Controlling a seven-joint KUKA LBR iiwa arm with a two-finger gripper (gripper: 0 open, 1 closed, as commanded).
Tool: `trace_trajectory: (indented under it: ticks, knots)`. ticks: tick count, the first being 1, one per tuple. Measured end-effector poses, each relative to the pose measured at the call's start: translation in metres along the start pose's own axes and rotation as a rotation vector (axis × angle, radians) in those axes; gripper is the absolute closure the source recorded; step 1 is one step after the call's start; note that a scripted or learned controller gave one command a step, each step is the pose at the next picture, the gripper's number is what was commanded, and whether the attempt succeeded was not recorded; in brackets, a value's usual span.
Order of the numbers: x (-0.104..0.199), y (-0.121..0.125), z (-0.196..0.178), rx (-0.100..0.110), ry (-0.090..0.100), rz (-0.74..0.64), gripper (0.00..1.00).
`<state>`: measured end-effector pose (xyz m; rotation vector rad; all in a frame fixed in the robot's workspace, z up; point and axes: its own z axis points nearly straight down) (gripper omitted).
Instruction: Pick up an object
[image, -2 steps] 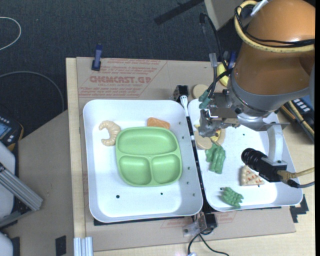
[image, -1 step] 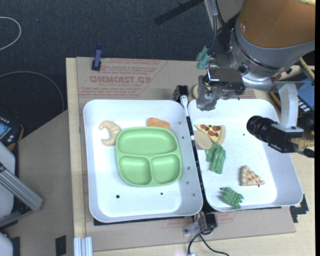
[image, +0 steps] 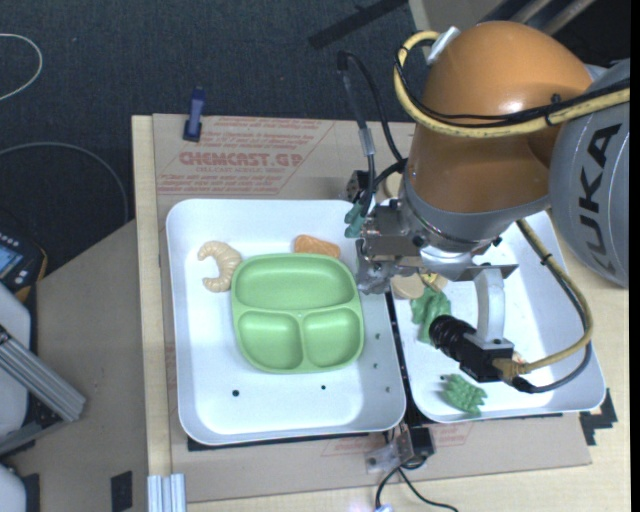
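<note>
Plainly, the gripper (image: 378, 262) hung by the green plate's (image: 297, 310) two-o'clock rim; its grip unreadable, it risked jamming the rim, missing the croissant (image: 220, 264).

green divided plate (image: 297, 310), white bins (image: 195, 330)

I see a smooth, matt green plastic tray (image: 297, 322) in a glossy white plastic bin (image: 196, 330), on brown cardboard (image: 250, 155)
</note>
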<state>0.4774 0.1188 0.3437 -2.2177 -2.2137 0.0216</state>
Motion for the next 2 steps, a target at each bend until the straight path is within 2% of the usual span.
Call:
trace_trajectory:
  ticks: [1, 2]
  knots:
    - [-0.07, 0.001, -0.152, -0.036, 0.006, 0.006, 1.0]
    - [-0.058, 0.0, -0.027, -0.004, 0.002, -0.001, 1.0]
